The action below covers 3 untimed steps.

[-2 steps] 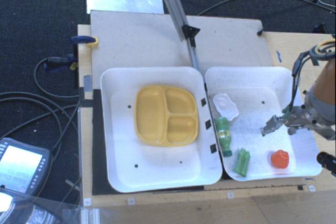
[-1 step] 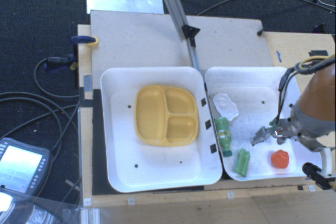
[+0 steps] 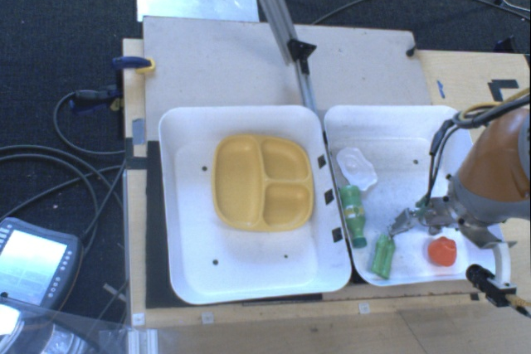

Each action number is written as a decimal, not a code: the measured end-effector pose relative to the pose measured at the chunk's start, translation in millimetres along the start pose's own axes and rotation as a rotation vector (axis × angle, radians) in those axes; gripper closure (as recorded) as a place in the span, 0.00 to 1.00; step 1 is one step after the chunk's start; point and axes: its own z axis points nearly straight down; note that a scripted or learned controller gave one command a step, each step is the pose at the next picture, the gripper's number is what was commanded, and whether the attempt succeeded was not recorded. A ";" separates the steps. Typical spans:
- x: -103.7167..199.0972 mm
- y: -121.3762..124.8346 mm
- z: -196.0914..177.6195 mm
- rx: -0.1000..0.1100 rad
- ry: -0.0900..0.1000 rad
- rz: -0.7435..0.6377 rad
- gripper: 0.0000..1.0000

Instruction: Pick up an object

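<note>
I had one camera, fixed high above the tabletop point(image 3: 249, 62), looking down at a slant on both white bins point(image 3: 178, 203). It sat fairly far back, I think, taking in floor cables point(image 3: 50, 170) at the left.

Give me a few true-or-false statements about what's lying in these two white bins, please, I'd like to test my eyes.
1. The yellow divided plate lies in the left bin. True.
2. Two green bottles lie in the right bin. True.
3. The orange object sits on the plate. False: it lies in the right bin, near the arm.
4. The clear plastic item is in the left bin. False: it lies in the right bin, above the green bottles.
5. The gripper is over the left bin. False: over the right.
</note>
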 end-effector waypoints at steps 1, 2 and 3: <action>-0.5 1.7 -12.6 -0.006 -0.002 0.000 1.00; -4.7 -3.6 -59.5 -0.010 -0.004 0.000 1.00; -2.5 -4.6 -103.5 -0.010 -0.004 -0.005 1.00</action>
